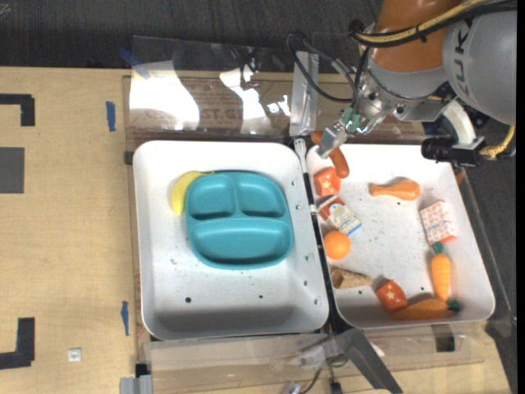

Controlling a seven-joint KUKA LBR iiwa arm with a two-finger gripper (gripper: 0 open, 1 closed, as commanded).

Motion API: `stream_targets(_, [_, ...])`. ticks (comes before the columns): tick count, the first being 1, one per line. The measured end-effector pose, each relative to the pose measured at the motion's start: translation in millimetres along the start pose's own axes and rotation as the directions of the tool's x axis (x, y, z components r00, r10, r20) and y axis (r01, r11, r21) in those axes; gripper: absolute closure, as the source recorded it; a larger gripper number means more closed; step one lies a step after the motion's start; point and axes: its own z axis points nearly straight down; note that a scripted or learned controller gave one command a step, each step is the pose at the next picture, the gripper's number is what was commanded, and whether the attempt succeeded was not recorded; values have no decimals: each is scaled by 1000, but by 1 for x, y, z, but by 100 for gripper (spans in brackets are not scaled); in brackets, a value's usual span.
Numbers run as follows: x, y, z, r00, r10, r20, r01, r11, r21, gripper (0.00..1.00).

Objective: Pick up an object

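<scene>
My gripper (330, 143) hangs over the far left corner of the right bin (469, 220), close to the wall between the bins. Just below its tip lies a small orange-red sausage-shaped piece (339, 166); whether it is touched or gripped cannot be made out. Close under that sit a red block (326, 183), a small white carton (345, 219) and an orange ball (336, 245).
Further right in the same bin lie a tan drumstick (395, 190), a pink-white packet (435, 220), a carrot (441, 274), a red pepper (391, 295) and a bread wedge (351, 280). The left bin (156, 245) holds a teal divided plate (239, 218) partly covering a yellow piece (178, 192).
</scene>
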Motion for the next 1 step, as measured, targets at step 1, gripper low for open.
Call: stream_targets(1, [12, 25, 39, 955, -297, -7, 297, 955, 7, 100])
